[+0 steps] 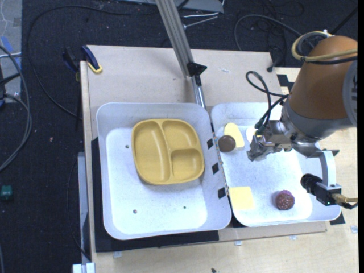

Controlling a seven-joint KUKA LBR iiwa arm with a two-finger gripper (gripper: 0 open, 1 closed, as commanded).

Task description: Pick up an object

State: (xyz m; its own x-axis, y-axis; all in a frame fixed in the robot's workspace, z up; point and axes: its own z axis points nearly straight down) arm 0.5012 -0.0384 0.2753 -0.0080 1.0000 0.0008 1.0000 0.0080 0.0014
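Nothing is lifted yet, as far as I can judge. The likeliest target, a brown ball (227,144), lies in the right bin (296,218) near its upper left corner, touching a pale yellow piece (234,134) behind it. Being round, it has no long axis and points nowhere; the yellow piece runs roughly up and down the view. The hand (257,151) hangs just beside the ball, to its right, nothing visible between its fingers; whether it is open or closed I cannot tell. Closing on something and raising it are left. A yellow square (241,197) and a red ball (284,199) lie nearer the front. The left bin (114,209) holds a yellow tray (168,151).
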